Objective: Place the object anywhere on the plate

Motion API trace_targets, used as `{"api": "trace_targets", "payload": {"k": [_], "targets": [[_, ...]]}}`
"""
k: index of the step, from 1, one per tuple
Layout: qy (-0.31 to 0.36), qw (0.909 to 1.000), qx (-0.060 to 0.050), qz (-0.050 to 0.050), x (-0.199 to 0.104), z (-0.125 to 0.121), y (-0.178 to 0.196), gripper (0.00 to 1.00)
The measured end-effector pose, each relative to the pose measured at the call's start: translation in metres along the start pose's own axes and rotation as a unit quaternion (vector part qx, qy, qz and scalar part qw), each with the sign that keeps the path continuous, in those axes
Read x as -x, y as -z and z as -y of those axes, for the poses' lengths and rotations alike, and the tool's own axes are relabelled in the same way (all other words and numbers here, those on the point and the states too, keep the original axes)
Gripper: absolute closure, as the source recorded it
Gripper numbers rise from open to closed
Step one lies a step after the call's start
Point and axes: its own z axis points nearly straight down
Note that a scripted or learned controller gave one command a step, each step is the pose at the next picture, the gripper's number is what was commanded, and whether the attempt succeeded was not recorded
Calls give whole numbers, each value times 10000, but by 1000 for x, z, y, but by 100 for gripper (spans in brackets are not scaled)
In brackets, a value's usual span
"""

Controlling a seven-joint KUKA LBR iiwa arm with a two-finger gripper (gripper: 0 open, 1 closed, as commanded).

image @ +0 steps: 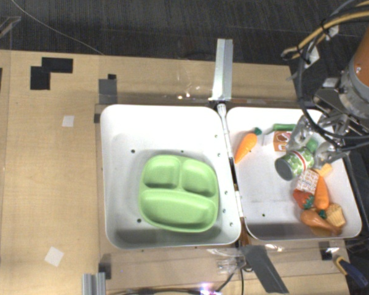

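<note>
A green divided plate [179, 192] lies in the left white bin [120, 165]. In the right bin [258, 195], a small can with a green and white label [293, 163] is tilted on its side. My gripper [315, 144] hangs over the right bin's upper right part, right against the can's upper right end. The view does not show whether the can is gripped. An orange toy carrot [246, 146] lies near the divider between the bins, well left of the gripper.
Toy food is piled in the right bin's lower right corner: a small red and white box [307, 180], another carrot [321, 193] and an orange piece [315, 220]. A brown packet [281, 141] and a green item [283, 126] lie near the bin's far wall.
</note>
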Motion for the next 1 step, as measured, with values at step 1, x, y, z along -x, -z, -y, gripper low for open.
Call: {"api": "trace_targets", "payload": {"k": [1], "targets": [[2425, 9701, 82, -5, 50, -33, -131, 100]]}}
